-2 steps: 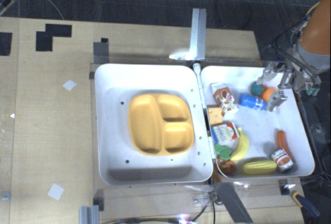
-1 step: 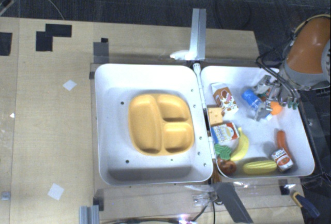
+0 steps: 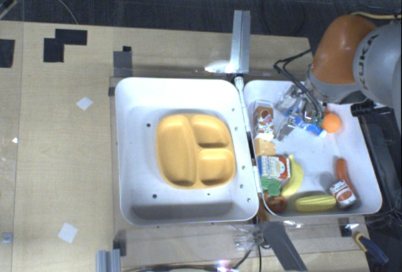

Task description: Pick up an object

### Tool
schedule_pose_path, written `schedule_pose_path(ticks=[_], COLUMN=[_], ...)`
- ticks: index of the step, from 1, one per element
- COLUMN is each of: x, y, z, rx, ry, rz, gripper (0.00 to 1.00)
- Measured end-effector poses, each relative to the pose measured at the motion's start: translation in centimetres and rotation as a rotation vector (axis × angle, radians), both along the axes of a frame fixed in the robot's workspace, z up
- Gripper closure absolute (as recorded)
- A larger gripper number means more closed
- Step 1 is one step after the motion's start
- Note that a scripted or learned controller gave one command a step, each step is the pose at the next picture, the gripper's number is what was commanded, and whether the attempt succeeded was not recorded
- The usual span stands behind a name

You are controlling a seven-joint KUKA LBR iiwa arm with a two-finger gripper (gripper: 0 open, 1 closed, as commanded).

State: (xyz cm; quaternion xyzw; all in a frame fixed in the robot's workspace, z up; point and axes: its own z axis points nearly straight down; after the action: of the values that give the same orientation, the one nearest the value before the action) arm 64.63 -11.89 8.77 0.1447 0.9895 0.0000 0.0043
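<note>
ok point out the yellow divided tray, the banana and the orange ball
yellow divided tray (image 3: 191, 150): camera view, on the ridge between its compartments, in the left bin.
banana (image 3: 294, 180): camera view, on the middle of its curved body, in the right bin.
orange ball (image 3: 331, 122): camera view, on its centre, beside the gripper.

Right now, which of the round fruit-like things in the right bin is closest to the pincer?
The orange ball, just right of the pincer; the dark red apple sits far off at the bin's near edge.
</note>
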Motion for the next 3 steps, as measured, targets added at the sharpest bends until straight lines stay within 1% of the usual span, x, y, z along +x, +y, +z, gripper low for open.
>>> schedule_pose_path(ticks=[1,2,3], x=[-2.1,1.9,2.1], y=[-2.9,-8.7,-8.6], z=[0.0,0.0,1.2], rx=[-0.002,-0.002,-0.004], ry=[-0.001,0.001,-0.008], rz=[0.214,0.301,0.304], gripper=[0.00,0.00,1.00])
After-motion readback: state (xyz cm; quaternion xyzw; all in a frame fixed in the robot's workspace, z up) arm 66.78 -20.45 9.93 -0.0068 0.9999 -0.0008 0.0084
